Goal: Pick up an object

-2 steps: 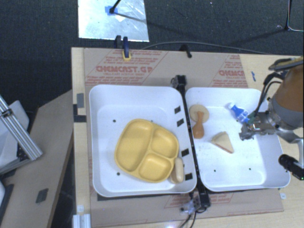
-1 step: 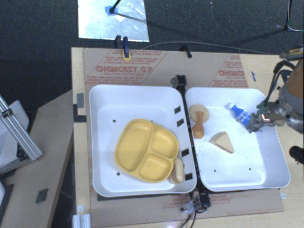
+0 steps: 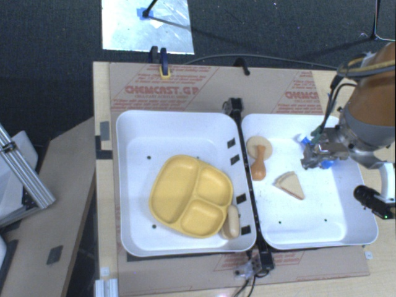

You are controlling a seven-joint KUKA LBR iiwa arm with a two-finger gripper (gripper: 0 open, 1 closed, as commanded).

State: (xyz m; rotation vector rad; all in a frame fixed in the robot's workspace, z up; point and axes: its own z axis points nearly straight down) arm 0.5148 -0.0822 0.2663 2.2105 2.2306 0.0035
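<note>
With its finger opening impossible to tell, the gripper (image 3: 315, 156) is hovering in the right bin (image 3: 322, 231) at two o'clock from the tan wedge (image 3: 289, 185), and risking, I judge, closing beside it on bare floor.

Even overhead light; soft shadows; white bins (image 3: 185, 125) bright; slightly grainy.

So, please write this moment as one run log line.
gripper: over right bin, upper right | nearest: wedge, wooden pestle | left bin: yellow tray | grasp: none seen
</note>
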